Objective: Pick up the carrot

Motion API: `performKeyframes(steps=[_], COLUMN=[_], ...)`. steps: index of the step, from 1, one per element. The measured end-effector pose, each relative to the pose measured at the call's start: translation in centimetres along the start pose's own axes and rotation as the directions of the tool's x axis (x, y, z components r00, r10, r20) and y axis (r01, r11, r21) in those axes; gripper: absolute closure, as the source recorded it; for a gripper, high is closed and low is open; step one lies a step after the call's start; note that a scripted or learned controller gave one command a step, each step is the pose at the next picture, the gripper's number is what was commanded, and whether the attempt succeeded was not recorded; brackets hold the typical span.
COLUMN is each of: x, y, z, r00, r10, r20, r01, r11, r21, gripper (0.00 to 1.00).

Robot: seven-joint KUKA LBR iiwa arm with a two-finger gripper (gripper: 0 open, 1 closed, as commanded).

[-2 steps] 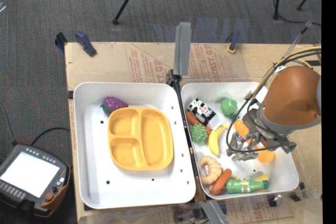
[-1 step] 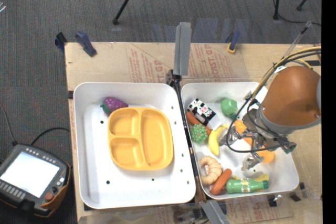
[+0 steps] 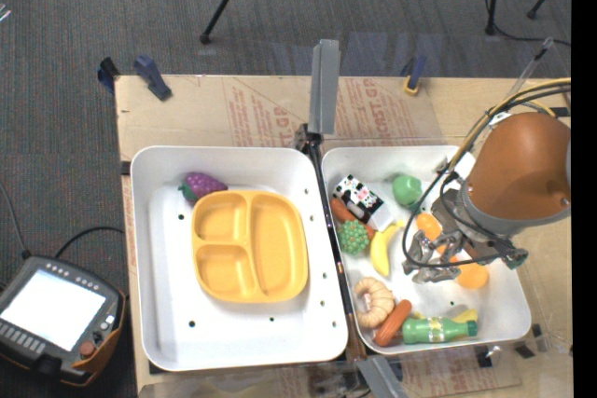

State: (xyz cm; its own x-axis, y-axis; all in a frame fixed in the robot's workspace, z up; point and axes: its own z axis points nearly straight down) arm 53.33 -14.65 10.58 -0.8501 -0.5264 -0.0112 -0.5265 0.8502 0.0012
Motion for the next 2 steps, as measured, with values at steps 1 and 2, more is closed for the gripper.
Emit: performKeyframes(steps=[1, 2], x=[5.09, 5.22], y=[-3.33, -3.21], z=[-21.97, -21.34], r00=[0.993, 0.993], r10=[-0.119, -0.118], r20=[-0.002, -0.007], r01=[0.119, 0.118], r11=[0.993, 0.993], r21=[0.012, 0.000], gripper=[1.00, 0.00])
